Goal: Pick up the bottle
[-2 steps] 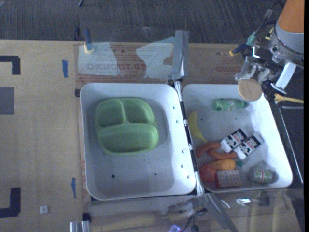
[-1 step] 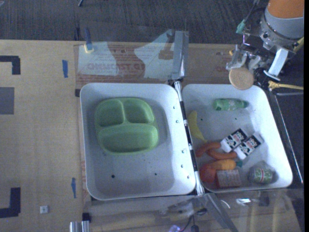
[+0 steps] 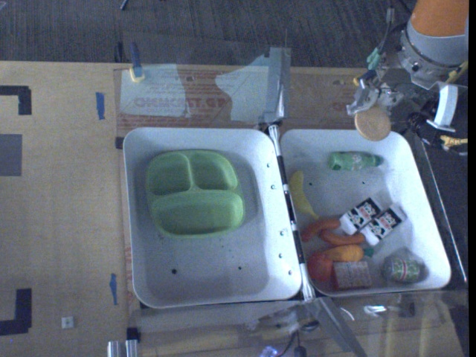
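The jaws [image 3: 370, 101] are seen at the upper right, above the far rim of the right bin [image 3: 431, 222], and a tan disc [image 3: 372, 124] is seen directly beneath them; whether the disc is gripped, or whether the jaws are parted or closed, cannot be told. The arm [image 3: 439, 21], grey with an orange band, is seen entering from the top right corner. The bottle [image 3: 354, 160], green and lying on its side, is found in the far part of the right bin, just below the disc and apart from the other items. A banana [image 3: 300, 193] is laid along the bin's left wall. Two small black-and-white cartons [image 3: 370, 219] are set side by side near the middle, with orange and red pieces [image 3: 336, 248] crowded beside them toward the near left corner, and a round can [image 3: 403, 268] is placed at the near right. In the left bin [image 3: 141, 274] a green divided plate [image 3: 195, 192] is held, toward the far side. Both bins are carried by a pale wooden desk [image 3: 59, 222], marked with black tape corners and short blue tape strips. A clear sheet over a printed board [image 3: 201, 95] is seen behind the bins. Beyond the desk, dark grey carpet [image 3: 223, 13] is visible.
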Motion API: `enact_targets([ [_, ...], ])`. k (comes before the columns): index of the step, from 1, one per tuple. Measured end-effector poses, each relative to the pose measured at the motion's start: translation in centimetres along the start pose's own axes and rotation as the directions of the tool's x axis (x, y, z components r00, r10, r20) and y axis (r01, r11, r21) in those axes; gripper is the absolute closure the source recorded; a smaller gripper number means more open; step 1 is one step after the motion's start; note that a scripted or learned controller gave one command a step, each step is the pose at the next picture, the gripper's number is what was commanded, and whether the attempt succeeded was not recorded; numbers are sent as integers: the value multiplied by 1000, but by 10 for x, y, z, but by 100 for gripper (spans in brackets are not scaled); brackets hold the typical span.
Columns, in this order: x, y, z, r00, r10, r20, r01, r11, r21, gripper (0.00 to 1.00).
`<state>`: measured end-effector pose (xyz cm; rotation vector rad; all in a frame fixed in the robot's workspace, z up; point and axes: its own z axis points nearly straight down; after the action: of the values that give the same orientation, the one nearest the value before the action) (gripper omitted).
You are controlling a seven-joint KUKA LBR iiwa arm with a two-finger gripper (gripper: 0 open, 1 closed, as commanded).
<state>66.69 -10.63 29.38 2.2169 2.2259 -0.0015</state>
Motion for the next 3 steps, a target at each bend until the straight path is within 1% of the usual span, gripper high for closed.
enact_targets([
  [1, 58, 0, 16, 956, 293, -1, -293, 956, 2, 100],
  [2, 49, -83, 62, 979, 205, -1, -205, 979, 1, 100],
  [3, 40, -183, 109, 954, 300, 0, -300, 954, 3, 100],
])
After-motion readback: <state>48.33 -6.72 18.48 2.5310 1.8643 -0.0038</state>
